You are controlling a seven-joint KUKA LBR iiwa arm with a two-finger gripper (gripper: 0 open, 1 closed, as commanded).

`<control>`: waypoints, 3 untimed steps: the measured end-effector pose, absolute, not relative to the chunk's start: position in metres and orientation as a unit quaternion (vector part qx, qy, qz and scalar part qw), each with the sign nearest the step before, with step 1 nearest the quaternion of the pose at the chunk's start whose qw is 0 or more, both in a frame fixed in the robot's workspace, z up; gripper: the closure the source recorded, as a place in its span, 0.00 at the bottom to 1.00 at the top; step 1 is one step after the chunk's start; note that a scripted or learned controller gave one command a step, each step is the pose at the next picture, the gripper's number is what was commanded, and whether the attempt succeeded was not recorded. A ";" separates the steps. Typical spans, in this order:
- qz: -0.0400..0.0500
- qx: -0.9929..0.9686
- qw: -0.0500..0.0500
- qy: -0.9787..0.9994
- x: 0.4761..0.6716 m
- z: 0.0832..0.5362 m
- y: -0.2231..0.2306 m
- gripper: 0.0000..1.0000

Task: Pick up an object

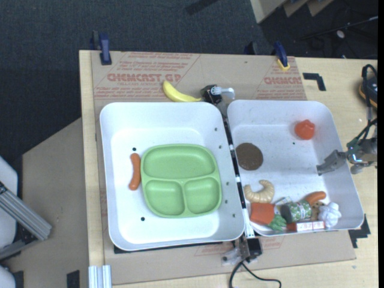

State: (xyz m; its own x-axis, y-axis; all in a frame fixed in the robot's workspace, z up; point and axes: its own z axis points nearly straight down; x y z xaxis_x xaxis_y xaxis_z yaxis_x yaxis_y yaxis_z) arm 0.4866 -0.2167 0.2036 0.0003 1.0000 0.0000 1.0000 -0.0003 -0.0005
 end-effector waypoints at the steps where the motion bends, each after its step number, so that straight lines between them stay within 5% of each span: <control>1: 0.000 -0.707 -0.002 -0.708 0.536 0.170 -0.220 0.00; 2: -0.002 -0.706 -0.001 -0.708 0.586 0.084 -0.218 0.00; 3: -0.001 -0.706 -0.001 -0.708 0.639 0.085 -0.180 0.00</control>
